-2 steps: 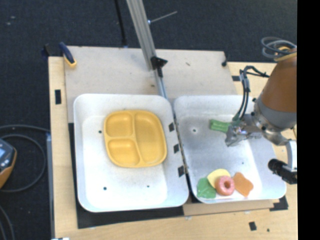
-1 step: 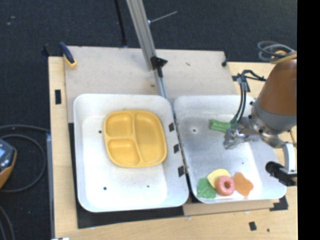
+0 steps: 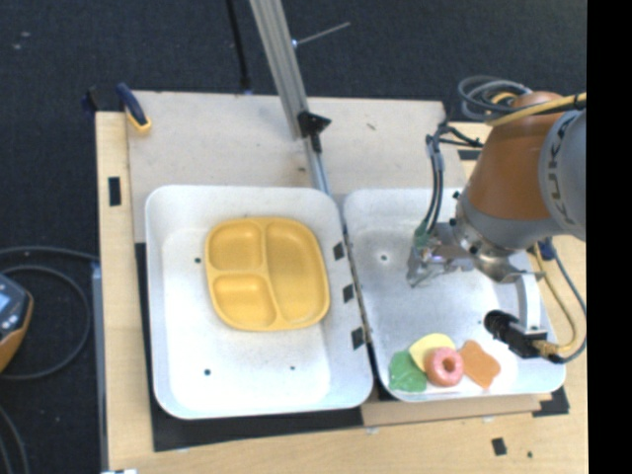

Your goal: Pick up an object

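We see the candidate objects bunched in the near corner of the right bin (image 3: 395,215): a green piece (image 3: 404,373), a yellow piece (image 3: 432,347) behind it, a pink ring-shaped piece (image 3: 445,366) resting in front of the yellow one, and an orange piece (image 3: 481,362) just to its right. The four lie touching or nearly touching one another, pressed against the bin's near wall, so each is hemmed in by a neighbour on at least one side.

Farther back in the same bin we find the end effector (image 3: 427,263), hanging over bare white floor, well apart from the cluster. We cannot tell how it is set; its tip is small and dark against the bin, and nothing is visibly between its parts. Above it sits the arm's orange band (image 3: 506,166), with grey housing to its right and cables looping down along the wrist. A black fitting (image 3: 506,331) on the arm juts out just beside the orange piece, close above that corner.

In the left bin (image 3: 168,383) we see a yellow compartment tray (image 3: 267,271) with three sections, lying flat near the middle. Small black clips sit along the seam between the two bins. Both bins rest on a pale surface (image 3: 197,136), where a metal rail (image 3: 276,47) slants in from the top and a blue and yellow clamp (image 3: 132,107) grips the far left corner.
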{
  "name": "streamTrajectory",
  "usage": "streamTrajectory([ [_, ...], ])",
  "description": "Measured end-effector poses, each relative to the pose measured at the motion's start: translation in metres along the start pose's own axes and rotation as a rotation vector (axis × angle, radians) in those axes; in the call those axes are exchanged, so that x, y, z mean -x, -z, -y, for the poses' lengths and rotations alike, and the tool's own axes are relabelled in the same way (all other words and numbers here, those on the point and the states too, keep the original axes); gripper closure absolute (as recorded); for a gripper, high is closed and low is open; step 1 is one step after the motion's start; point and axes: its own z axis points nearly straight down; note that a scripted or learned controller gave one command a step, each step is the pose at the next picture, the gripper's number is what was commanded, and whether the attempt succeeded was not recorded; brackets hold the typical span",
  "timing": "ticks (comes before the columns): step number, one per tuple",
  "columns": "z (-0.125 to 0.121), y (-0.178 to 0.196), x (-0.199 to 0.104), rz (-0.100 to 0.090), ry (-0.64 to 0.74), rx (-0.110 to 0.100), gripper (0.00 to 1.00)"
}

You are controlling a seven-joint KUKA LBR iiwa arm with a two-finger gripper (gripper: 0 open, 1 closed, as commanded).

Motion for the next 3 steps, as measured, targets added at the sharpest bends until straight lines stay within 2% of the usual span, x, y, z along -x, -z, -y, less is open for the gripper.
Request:
streamTrajectory([
  [2, -0.04, 0.005, -0.091, -0.001, 0.0, 0.001, 1.0],
  [3, -0.05, 0.003, -0.139, -0.001, 0.001, 0.0, 1.0],
])
